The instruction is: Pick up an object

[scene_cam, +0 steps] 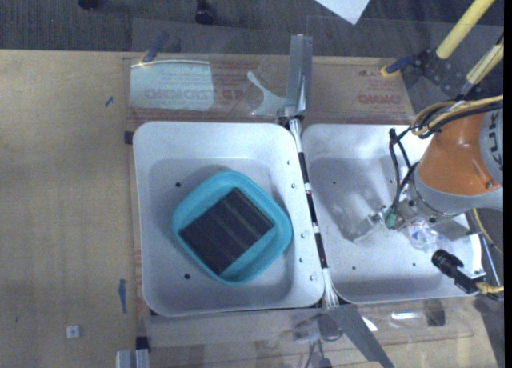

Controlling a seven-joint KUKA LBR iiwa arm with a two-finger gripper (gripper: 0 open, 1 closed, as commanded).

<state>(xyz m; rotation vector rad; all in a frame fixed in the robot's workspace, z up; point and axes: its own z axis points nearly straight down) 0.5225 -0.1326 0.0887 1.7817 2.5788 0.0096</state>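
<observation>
Turquoise and square with rounded corners, the shallow plastic dish [232, 226] with a dark ribbed insert lies turned at a slant in the middle of the left white bin [152, 198]. White floor shows all round the dish, and it touches none of the bin's walls. The right white bin [352, 278] holds the gripper [370, 224], low over the floor near the bin's middle, with bare floor towards the divider between the bins and towards the near rim. From this angle I cannot tell whether its fingers are apart or together. The grey arm with its orange band [456, 168] crosses the right bin's outer side, trailing black cables. Faded red lettering on the brown board [240, 86] behind the bins is too blurred to read.
</observation>
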